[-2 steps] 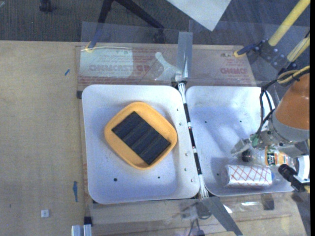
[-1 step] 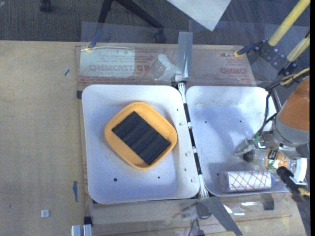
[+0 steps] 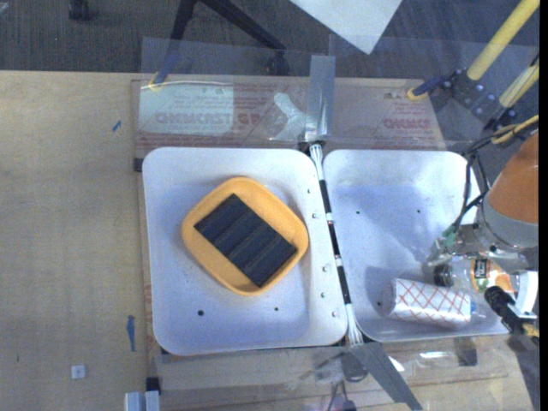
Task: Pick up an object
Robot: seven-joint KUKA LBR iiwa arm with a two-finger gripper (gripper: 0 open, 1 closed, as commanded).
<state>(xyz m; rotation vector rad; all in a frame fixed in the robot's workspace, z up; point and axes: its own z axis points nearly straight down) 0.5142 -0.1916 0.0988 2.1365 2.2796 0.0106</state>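
Note:
A white cylinder with a red criss-cross pattern (image 3: 431,302) lies on its side near the front of the right bin (image 3: 385,204). An orange, rounded-square object with a dark ribbed top (image 3: 245,233) rests in the middle of the left bin (image 3: 171,306). My gripper (image 3: 454,259) is low at the right bin's right side, just above and behind the patterned cylinder's right end. The wrist hardware and cables cover its fingers. The orange band of the arm (image 3: 521,187) sits above it at the right edge.
The two white bins sit side by side on a wooden bench, split by a ridge (image 3: 330,238). Clear plastic sheeting and tape (image 3: 300,114) lie behind them. A yellow-handled tool (image 3: 492,45) and a chair base (image 3: 223,11) are beyond the bench.

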